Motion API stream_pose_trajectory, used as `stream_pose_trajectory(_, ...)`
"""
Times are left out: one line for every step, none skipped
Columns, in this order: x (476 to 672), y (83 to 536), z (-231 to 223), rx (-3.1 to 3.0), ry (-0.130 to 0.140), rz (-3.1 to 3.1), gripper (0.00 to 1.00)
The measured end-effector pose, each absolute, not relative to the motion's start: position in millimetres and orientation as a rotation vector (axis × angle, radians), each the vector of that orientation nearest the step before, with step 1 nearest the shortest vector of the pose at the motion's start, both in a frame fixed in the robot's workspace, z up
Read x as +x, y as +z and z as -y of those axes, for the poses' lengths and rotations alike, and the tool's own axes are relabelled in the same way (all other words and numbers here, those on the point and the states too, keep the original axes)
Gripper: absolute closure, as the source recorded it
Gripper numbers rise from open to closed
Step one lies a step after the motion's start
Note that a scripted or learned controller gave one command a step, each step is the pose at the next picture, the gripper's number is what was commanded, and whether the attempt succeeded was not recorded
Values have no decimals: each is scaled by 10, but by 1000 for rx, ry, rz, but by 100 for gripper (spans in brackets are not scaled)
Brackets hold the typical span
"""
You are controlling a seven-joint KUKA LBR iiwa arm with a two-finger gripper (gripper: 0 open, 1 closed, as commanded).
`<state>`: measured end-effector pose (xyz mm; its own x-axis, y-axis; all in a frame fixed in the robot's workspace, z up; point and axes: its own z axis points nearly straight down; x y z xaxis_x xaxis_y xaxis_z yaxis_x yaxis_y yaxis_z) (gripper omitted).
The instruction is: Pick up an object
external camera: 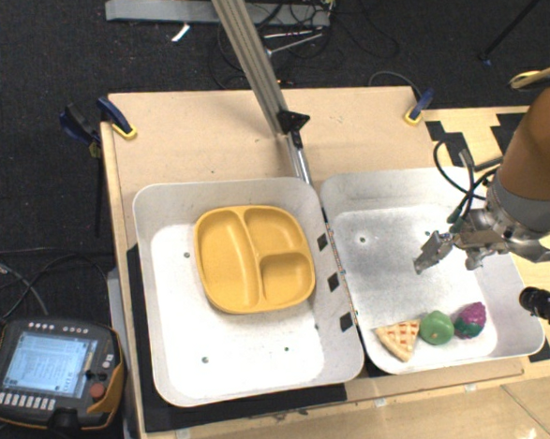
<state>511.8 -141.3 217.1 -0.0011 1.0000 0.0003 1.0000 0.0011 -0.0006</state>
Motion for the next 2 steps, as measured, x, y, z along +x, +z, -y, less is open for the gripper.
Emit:
stream_pose_trajectory(5118, 2172, 1415, -2220, 0, 2222, 0)
stream_pose_trajectory(5174, 1706, 1359, -2218, 4, 2219, 0)
